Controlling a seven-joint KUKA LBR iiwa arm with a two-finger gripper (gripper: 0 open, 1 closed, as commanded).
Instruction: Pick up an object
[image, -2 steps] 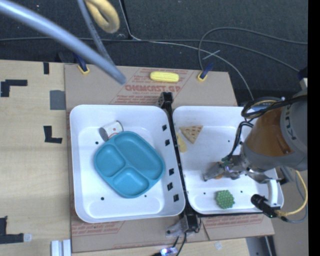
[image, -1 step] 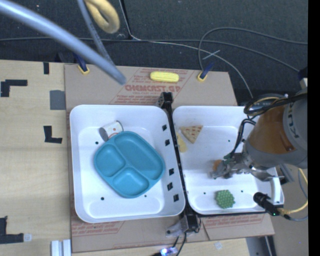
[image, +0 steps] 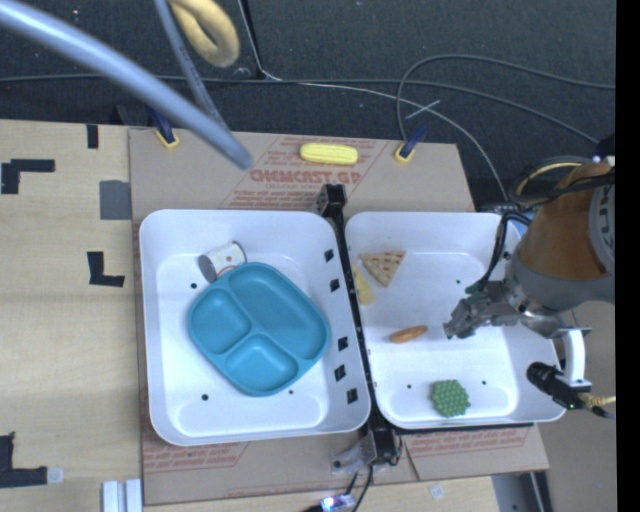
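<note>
My gripper (image: 463, 322) hangs low over the right bin (image: 480, 232), near its right-hand side. A small orange piece (image: 408, 334) lies on the bin floor just left of the gripper, a short gap apart from it. A tan triangular wedge (image: 383, 266) rests at the bin's back left. At the front a green knobbly ball (image: 449, 397) sits, below and slightly left of the gripper. A pale yellow piece (image: 361, 290) leans against the divider between the bins.
The left bin (image: 165, 400) holds a blue divided plate (image: 258, 327) and a small tipped cup (image: 222, 262). A yellow corn cob (image: 328, 153) lies on the cardboard behind the bins. Cables run at the back right.
</note>
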